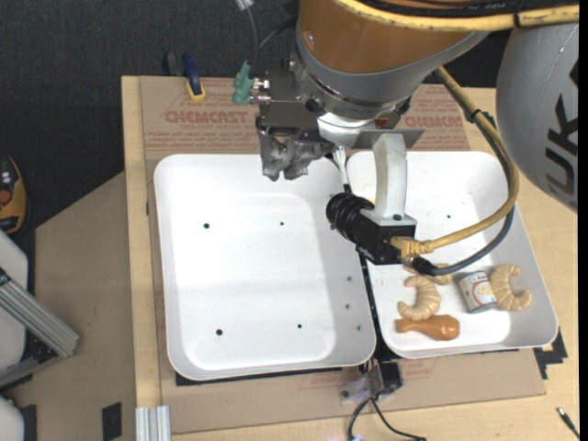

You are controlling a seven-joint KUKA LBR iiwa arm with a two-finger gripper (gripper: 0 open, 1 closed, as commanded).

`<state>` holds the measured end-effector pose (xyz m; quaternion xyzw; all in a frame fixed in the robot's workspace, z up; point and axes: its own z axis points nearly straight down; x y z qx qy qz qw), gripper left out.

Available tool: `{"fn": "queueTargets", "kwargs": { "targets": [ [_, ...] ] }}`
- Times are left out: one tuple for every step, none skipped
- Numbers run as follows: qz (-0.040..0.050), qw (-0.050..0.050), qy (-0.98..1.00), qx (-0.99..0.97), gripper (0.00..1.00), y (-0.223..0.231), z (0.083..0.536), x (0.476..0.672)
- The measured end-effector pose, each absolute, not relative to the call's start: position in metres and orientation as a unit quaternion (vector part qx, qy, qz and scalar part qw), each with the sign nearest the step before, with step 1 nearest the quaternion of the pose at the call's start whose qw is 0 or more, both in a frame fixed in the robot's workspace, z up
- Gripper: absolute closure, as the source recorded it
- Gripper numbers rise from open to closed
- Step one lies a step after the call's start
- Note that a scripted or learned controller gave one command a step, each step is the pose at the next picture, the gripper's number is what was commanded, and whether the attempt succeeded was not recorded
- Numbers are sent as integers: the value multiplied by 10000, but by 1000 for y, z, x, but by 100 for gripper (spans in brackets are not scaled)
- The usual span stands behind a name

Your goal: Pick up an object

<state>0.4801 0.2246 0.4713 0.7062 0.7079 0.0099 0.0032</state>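
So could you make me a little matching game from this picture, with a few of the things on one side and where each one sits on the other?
Things:
1. Gripper
2. Croissant-shaped toy
3. Small can
4. Blue and yellow clamp

Places:
A. Near corner of the right bin, just left of a pale curled toy
B. On the far edge of the cardboard sheet, outside both bins
C. Over the far edge of the left bin
D. In the right bin, just above an orange-brown drumstick toy

Pairs: 1-C, 2-D, 3-A, 4-B
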Motion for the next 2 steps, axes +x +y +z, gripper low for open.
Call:
{"fn": "queueTargets", "kwargs": {
  "targets": [
    [-72,-25,7066,7076,100,224,336,477],
    [87,28,7078,7064,100,225,478,480]
  ]
}}
